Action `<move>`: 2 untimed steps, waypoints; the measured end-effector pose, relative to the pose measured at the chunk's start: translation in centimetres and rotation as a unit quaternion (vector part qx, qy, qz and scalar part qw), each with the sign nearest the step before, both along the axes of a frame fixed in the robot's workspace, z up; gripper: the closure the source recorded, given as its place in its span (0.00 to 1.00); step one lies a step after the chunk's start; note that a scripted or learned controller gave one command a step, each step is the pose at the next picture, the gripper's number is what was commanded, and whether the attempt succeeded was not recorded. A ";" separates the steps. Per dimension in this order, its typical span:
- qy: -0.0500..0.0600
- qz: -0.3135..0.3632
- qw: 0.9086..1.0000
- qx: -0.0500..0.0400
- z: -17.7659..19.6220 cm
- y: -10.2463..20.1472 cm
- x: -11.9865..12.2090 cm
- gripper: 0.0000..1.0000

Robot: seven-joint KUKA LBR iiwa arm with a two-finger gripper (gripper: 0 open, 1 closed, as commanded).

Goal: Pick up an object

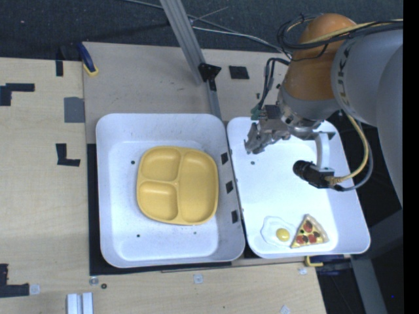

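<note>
My arm leans in over the right bin (pixel 340 195), claw (pixel 256 142) (whether clenched, I cannot tell) above its far-left corner, well apart from the glossy fried egg (pixel 277 232) and pizza wedge (pixel 309 232).

A pale wooden surface (pixel 39 195) carries black tape marks (pixel 65 154). Dark carpeted floor (pixel 78 8) lies beyond it. A grey metal strut (pixel 186 34) slants overhead.

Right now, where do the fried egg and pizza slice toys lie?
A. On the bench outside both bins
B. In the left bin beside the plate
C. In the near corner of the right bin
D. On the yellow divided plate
C: the fried egg and the pizza slice lie side by side on the right bin floor near its front edge, apart from the yellow plate in the left bin.
</note>
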State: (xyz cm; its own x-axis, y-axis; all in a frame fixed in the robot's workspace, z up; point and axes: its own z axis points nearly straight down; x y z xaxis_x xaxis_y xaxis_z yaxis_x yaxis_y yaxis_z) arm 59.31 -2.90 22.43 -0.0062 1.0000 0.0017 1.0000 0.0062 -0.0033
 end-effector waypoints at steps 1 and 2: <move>0.000 0.000 1.000 0.000 1.0 4.9 -1.9 1.00; 0.001 -0.001 1.000 0.000 0.3 9.1 -4.2 1.00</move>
